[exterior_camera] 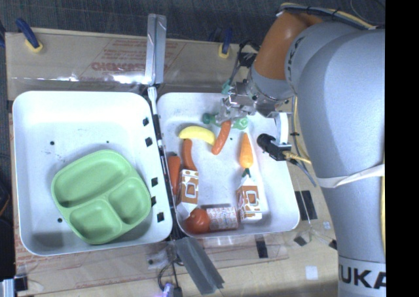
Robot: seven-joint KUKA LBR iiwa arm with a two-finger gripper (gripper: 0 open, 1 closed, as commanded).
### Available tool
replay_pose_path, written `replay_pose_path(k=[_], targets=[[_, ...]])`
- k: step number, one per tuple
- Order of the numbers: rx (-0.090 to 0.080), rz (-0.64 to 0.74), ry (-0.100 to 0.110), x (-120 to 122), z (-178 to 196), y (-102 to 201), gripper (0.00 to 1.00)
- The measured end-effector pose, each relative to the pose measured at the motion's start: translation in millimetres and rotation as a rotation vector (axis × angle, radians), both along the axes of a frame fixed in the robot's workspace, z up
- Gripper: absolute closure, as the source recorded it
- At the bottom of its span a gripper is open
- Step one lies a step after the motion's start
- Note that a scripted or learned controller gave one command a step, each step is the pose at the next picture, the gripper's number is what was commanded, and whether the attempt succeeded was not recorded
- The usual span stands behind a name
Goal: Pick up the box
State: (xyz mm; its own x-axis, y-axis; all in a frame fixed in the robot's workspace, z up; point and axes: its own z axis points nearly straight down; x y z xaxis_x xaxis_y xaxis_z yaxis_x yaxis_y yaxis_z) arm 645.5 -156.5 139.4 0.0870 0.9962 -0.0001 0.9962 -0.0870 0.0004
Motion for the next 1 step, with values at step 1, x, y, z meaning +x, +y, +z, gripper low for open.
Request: replay_pose_path(k=[1], targets=[[0.002, 0.275, 0.004, -68.8, -47.8, -24.2, 1.0]])
